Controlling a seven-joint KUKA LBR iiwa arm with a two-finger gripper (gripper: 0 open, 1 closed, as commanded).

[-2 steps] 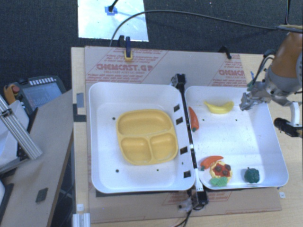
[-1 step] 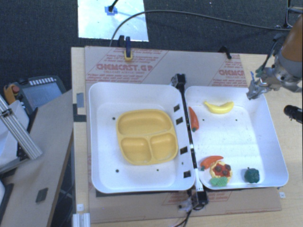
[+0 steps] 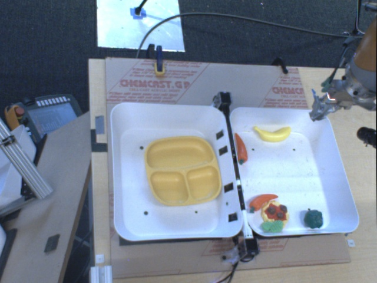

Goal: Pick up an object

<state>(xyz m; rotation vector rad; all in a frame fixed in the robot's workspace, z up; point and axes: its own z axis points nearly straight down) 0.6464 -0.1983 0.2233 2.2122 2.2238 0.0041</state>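
The right bin [image 3: 330, 158] holds a yellow banana [image 3: 272, 134] near its far edge. A red chili pepper [image 3: 241, 148] lies by its left wall. At the front sit a red, yellow and green toy food piece [image 3: 272, 210] and a dark green broccoli-like item [image 3: 313, 219]. My gripper [image 3: 320, 111] hangs at the far right corner of the right bin, above its rim, well right of the banana. Nothing shows between its fingers.
A yellow compartment tray [image 3: 181, 170] lies in the left bin [image 3: 126, 158]. Black clips run down the divider [image 3: 228, 158] between bins. A cable crosses the dark floor behind the bench. A teach pendant [image 3: 50, 115] rests on the table at left.
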